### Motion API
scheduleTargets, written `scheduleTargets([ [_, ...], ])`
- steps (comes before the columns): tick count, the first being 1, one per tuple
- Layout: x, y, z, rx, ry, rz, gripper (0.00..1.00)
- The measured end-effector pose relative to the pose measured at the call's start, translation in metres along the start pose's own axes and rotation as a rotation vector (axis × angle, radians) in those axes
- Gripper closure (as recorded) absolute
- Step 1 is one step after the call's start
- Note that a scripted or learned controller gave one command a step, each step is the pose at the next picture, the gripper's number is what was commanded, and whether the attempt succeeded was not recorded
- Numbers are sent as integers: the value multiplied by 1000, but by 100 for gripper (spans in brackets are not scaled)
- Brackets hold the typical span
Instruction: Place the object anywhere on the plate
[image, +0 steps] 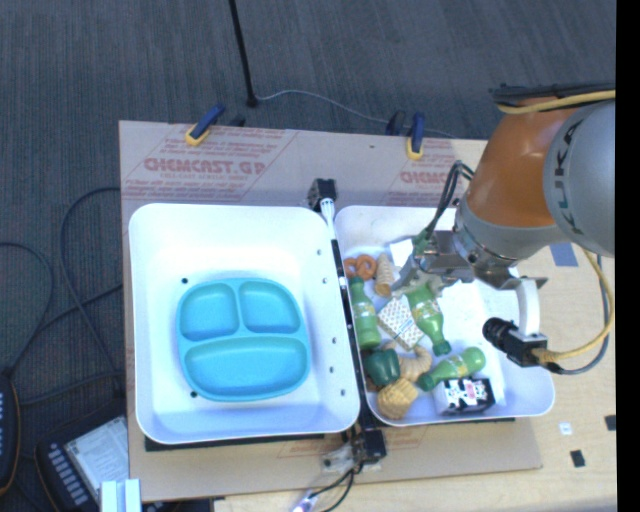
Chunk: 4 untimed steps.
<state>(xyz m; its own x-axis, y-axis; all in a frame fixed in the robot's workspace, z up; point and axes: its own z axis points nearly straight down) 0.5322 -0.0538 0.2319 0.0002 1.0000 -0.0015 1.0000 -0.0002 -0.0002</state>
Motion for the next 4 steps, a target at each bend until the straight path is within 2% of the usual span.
scheduleTargets([
  [1, 0, 0, 0, 1, 0, 0, 0],
  [2, 0, 0, -9, 1, 0, -1, 100],
  [3, 9, 78, -34, -1, 0, -1, 100],
  [4, 18, 74, 49, 3, 0, -1, 100],
])
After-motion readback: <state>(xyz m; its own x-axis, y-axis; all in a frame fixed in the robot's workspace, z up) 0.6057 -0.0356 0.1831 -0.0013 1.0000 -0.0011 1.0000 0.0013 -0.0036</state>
